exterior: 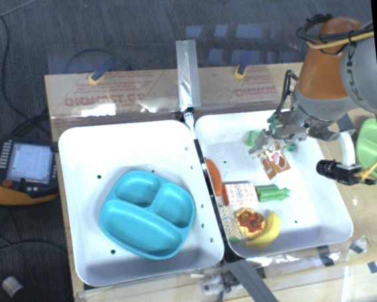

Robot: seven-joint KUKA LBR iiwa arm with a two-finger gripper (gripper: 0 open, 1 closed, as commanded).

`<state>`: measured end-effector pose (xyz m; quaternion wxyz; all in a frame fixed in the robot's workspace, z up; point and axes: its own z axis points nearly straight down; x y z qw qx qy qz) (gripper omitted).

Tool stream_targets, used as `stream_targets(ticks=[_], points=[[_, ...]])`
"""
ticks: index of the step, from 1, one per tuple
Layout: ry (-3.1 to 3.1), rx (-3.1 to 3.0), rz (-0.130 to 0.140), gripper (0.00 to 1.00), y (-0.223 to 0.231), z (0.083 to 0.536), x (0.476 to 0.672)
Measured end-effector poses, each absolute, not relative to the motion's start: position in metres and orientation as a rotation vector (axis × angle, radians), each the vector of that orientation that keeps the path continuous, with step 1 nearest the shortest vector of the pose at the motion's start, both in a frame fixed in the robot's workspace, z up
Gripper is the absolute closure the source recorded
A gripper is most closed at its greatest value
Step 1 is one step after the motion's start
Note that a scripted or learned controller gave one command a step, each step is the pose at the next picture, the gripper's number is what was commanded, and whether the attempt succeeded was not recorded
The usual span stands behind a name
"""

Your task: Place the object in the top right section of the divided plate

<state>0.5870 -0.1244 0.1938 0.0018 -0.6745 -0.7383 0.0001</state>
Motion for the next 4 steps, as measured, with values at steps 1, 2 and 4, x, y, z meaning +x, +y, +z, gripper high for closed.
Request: stream_targets(ticks=[1,2,4], points=[[-2.084,-2.354,0.008,1.00,-0.209,0.346,0.612],[-2.284,-2.154,0.005,1.00,-0.176,0.280,0.524],[-2.832,-1.358,0.001,1.00,-0.211,0.191,0.507]])
